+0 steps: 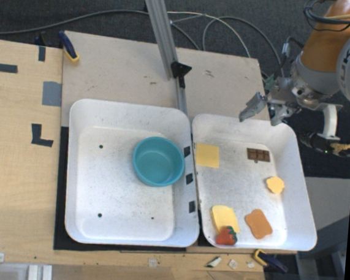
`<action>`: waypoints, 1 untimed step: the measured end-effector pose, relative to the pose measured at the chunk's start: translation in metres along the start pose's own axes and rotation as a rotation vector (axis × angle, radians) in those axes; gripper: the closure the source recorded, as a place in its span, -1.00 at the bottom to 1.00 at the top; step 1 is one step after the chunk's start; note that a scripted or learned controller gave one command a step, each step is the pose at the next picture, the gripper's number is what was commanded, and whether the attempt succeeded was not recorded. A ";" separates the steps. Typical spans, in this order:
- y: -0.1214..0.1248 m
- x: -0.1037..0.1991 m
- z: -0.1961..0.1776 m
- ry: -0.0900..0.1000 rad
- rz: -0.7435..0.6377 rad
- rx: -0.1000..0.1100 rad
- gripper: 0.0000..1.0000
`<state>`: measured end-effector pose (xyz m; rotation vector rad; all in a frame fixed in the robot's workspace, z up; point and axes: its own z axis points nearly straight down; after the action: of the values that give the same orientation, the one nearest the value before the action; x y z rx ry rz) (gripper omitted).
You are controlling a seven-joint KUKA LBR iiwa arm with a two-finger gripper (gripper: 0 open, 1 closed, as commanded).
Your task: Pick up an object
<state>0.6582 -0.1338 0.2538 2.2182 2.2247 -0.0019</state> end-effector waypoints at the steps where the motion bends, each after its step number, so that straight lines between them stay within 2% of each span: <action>1: 0.000 0.000 0.000 0.000 0.000 0.000 -1.00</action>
<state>0.6582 -0.1339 0.2538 2.2186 2.2242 -0.0025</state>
